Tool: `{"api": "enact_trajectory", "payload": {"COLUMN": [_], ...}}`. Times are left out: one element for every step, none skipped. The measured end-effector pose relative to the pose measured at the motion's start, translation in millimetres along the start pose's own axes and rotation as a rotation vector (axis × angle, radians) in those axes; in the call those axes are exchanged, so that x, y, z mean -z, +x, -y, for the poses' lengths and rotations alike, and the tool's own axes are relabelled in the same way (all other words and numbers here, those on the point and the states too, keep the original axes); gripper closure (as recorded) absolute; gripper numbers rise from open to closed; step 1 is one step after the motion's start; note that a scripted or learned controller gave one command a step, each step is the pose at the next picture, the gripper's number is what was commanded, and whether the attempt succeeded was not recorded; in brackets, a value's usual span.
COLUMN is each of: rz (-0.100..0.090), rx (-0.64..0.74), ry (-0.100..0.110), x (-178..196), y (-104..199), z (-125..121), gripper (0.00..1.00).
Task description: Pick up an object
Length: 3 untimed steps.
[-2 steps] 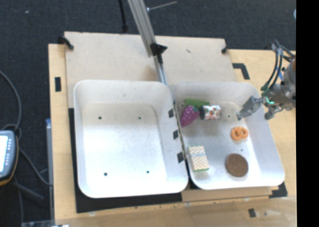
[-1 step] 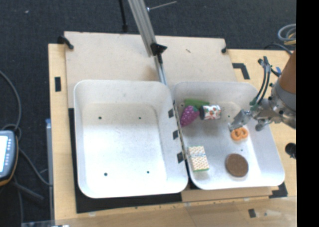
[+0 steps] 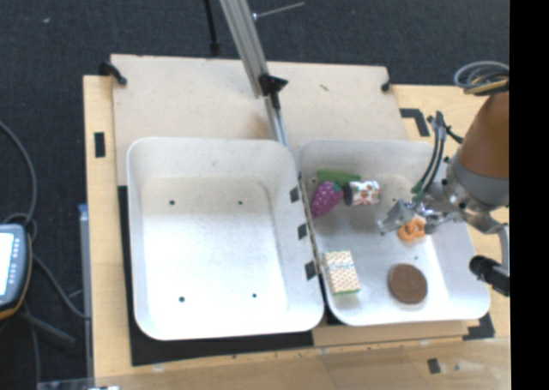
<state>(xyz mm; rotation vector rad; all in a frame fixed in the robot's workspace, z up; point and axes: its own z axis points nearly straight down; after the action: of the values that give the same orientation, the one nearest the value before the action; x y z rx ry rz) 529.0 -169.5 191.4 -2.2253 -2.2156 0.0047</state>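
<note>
end effector (image 3: pixel 403 219) low in right bin (image 3: pixel 446 298) | touching small orange object (image 3: pixel 413 230) | grip state: cannot tell

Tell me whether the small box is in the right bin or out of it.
In. The small box lies on the right bin floor, by its left wall.
</note>
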Motion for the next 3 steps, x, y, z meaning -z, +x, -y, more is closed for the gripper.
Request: {"api": "enact_trajectory", "payload": {"rz": [0.0,0.0,0.002], "rx": [0.002,-0.004,0.003], "ry": [0.001,-0.009,-0.01], "x": [-59,-45,5], "y": [-5,-5,-15], "z": [-6,-9,-16], "gripper": [0.0,1.0,1.0]}}
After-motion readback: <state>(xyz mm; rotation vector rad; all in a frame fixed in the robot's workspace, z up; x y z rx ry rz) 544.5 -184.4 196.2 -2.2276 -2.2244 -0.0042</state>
